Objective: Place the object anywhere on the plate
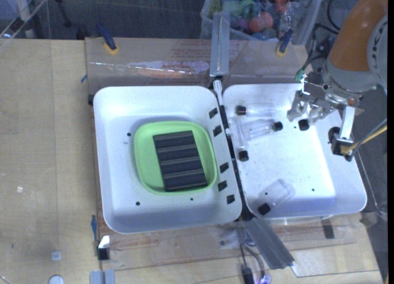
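The dark ridged object (179, 160) lies on the green plate (143, 167) in the left bin (111, 153); jaws' state unclear.

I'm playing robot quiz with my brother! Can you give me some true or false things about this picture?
1. The green plate sits in the left bin. True.
2. A dark ridged block lies on the plate. True.
3. The gripper is over the left bin. False: it is over the right bin.
4. The plate is red. False: it is green.
5. Clear bottles with black caps lie in the right bin. True.
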`<state>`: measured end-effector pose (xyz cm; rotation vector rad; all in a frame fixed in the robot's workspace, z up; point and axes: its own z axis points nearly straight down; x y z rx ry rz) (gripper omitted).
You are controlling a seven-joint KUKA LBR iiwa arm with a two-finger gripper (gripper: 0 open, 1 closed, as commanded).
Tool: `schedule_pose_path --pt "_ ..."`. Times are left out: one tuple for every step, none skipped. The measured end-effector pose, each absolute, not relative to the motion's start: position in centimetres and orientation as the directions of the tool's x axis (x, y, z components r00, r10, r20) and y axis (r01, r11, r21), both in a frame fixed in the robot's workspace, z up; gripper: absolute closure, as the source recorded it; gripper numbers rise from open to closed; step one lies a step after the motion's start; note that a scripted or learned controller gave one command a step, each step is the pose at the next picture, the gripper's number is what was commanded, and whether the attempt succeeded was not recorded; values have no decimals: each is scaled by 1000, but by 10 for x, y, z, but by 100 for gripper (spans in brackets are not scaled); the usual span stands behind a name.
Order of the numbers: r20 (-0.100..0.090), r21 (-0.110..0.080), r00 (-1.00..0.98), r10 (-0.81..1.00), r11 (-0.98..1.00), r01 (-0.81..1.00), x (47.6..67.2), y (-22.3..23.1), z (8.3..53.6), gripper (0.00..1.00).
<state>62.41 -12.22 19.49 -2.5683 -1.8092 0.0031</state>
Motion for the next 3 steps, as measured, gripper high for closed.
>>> schedule_pose_path --pt "-1 -1 337 942 -337 942 624 -122 195 0" --pt "-1 1 367 930 -367 930 618 -181 234 0" --pt "-1 1 423 906 -423 906 623 -210 334 0"
